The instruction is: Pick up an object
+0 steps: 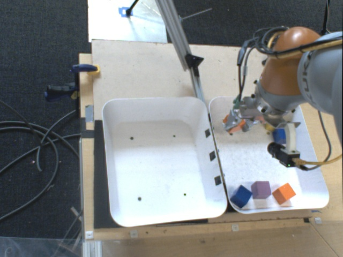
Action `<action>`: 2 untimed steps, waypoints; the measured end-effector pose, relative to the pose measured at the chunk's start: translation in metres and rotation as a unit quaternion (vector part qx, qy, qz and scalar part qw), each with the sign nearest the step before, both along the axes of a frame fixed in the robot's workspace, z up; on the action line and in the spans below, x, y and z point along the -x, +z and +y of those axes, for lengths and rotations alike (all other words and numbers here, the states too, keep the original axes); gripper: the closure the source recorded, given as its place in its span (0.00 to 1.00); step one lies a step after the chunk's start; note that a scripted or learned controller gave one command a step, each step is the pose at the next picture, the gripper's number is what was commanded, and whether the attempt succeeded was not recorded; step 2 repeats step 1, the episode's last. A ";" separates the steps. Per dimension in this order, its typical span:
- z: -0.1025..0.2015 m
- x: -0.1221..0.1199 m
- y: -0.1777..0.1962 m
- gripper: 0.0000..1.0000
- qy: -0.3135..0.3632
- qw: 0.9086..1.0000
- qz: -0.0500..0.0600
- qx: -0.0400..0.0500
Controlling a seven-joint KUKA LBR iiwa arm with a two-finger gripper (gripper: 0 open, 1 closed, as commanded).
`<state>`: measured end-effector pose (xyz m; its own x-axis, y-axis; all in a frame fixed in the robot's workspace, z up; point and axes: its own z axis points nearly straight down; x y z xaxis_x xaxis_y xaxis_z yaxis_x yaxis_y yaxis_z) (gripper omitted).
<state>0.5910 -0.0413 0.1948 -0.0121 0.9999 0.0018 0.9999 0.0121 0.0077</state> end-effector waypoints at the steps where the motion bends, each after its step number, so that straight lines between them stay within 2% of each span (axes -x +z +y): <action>1: 0.077 0.032 0.039 1.00 0.001 1.000 0.002 -0.001; 2: 0.077 0.032 0.039 1.00 0.001 1.000 0.002 -0.001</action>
